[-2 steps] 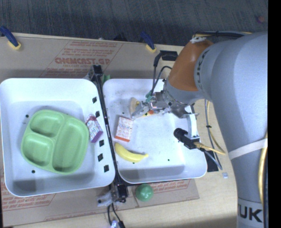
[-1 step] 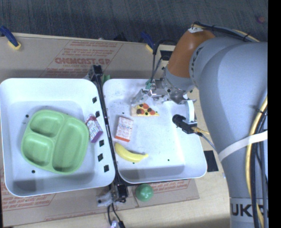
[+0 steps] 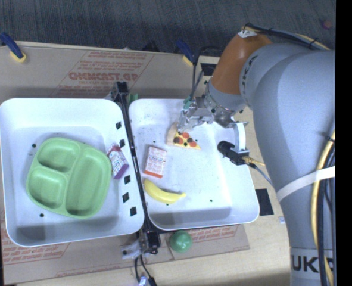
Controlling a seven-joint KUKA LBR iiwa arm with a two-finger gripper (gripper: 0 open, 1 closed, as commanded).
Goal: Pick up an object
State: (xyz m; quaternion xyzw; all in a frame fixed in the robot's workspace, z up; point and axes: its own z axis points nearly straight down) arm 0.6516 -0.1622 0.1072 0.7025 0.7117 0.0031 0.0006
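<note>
So the pizza slice [image 3: 186, 139] is sitting in the right bin [image 3: 241, 204], up in the far part of it, a bit left of the middle. It's a little wedge with yellow cheese and red pepperoni dots. The wide end lies along the bottom, running roughly left to right and dipping slightly toward the right, and the narrow tip points up toward the far wall, so the long axis goes more or less near-to-far in the picture.

The pincer [image 3: 190, 117] is right above it, hanging off the arm [image 3: 283, 100] that comes in from the right with that orange band on it. The metal end of the pincer sits directly over the slice's pointed end, and it looks like it's touching or just about touching that tip. Honestly can't tell if the fingers are apart or together, it's all a small shiny blur from this angle, and I can't see the slice actually between them.

Other stuff in the right bin: a small orange and white packet [image 3: 155, 161] just below and left of the slice, and a banana [image 3: 162, 193] nearer the front, lying mostly sideways. In the left bin [image 3: 21, 112] there's a green divided plate [image 3: 68, 176] and a small dark bottle thing [image 3: 117, 161] against the divider side. A green ball [image 3: 180, 241] sits on the bench [image 3: 265, 225] out front of the right bin.
</note>
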